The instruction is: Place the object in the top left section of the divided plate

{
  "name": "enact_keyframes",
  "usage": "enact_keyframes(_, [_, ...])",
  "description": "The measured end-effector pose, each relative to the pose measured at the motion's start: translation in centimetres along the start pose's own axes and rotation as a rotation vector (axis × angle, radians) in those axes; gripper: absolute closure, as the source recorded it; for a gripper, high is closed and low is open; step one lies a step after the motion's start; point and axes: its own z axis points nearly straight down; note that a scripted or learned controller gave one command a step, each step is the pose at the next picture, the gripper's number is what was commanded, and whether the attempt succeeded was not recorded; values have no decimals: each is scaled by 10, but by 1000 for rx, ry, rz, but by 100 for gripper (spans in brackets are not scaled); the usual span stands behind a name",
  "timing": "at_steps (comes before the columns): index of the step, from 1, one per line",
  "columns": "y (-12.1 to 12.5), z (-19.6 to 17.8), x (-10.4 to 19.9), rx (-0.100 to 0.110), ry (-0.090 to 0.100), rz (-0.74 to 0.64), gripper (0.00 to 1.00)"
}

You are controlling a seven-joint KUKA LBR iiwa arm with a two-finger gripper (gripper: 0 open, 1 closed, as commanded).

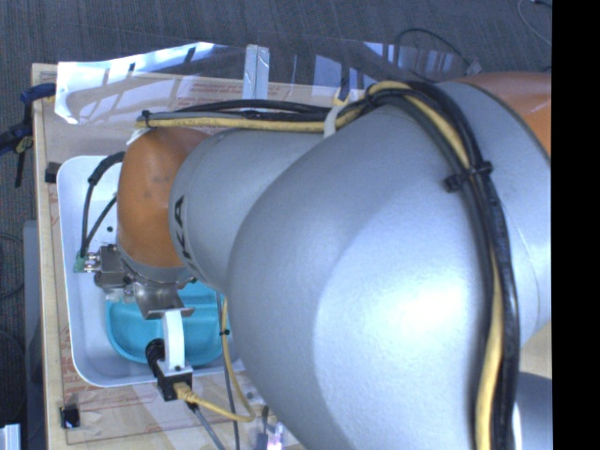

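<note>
Gripper [153, 293] sits low in the left of the frame, hanging under the orange band [150, 195] of the wrist, right over the blue divided plate [127, 334]. Whether it's apart, together or clamped on anything: cannot tell from this angle, the wrist body blocks it. Where the object is: cannot tell either. Nothing I can pick out as it on the bare blue part of the plate, and the arm [375, 261] covers the rest.

Plate lies in the lower end of the left white bin [73, 251], close to the bin's lower wall. A white bracket [173, 337] on the wrist overlaps the plate's lower edge. Yellow and black cables [234, 118] run along the arm across the upper frame. The bench [56, 397] shows at lower left.

Risks, as a judgement:
- Plate dividers are hidden, so a release here could land in the wrong section.
- The wrist looks very low, so it could bump or shove the plate against the bin wall.
- If nothing is gripped, the placement comes up empty.
</note>
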Motion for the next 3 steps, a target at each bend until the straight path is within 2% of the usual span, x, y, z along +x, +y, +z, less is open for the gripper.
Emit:
enact_keyframes(1, [8,50,-111,-10,1,-133,100])
enact_keyframes(2, [2,-8,-40,-5,-1,-511,100])
enact_keyframes(3, [42,36,-13,-2,-2,-674,100])
